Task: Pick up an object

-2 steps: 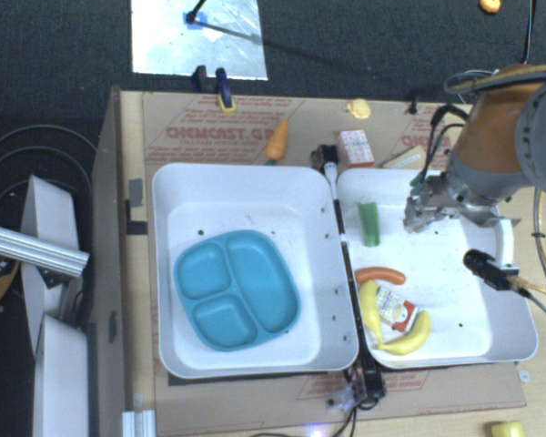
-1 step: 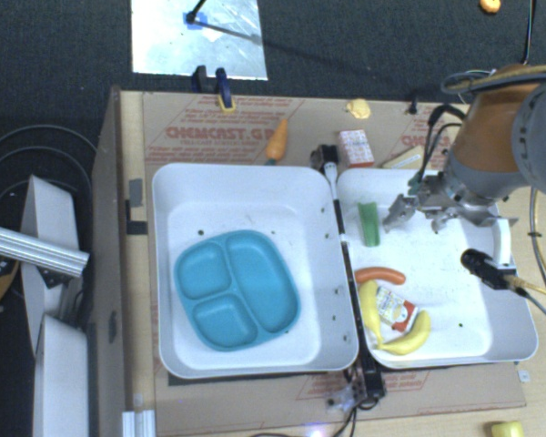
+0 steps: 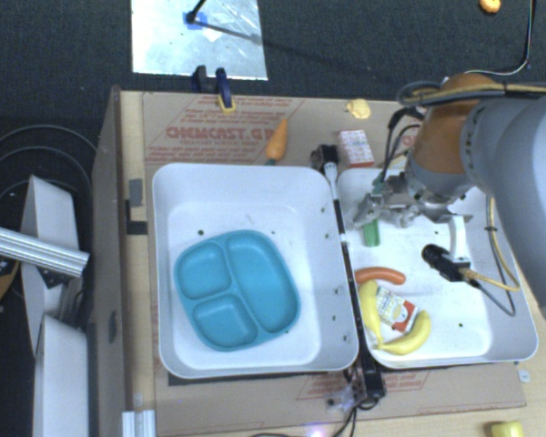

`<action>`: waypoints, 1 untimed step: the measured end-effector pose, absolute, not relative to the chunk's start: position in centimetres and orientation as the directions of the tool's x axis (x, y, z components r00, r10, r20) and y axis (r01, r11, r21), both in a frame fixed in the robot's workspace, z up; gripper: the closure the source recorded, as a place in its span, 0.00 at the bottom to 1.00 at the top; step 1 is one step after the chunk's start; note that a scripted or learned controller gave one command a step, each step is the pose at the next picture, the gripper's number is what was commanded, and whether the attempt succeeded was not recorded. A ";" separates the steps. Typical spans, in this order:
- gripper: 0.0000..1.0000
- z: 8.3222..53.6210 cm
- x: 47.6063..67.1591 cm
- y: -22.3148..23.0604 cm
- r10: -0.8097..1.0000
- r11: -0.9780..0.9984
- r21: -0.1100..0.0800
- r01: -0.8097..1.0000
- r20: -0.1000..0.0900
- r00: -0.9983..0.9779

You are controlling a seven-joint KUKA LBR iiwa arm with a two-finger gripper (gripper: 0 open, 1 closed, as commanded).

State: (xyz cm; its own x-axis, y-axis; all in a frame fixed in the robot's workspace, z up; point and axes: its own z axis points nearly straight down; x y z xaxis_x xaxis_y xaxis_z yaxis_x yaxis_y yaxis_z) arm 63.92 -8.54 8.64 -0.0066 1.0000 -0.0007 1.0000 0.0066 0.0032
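Note:
My gripper (image 3: pixel 373 213) hangs over the upper left corner of the right bin (image 3: pixel 505 335), with the grey arm reaching in from the right. A small green cylinder (image 3: pixel 371 235) stands just below the gripper, touching or very near it; I cannot tell whether it is gripped. Nearer the front of this bin lie a red sausage (image 3: pixel 380 276), a yellow banana (image 3: pixel 409 335) and a small red-and-white packet (image 3: pixel 396 312) resting on the banana.
The left bin (image 3: pixel 177 208) holds a blue divided plate (image 3: pixel 237 288). Behind the bins on the cardboard lie an orange carrot (image 3: pixel 278 140), a small pink-and-white box (image 3: pixel 355 147) and a yellow lump (image 3: pixel 358 109). A dividing wall (image 3: pixel 343 244) runs between the bins.

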 end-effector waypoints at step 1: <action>1.00 10.0 63.8 -8.6 1.000 0.005 0.003 1.000 0.000 -0.005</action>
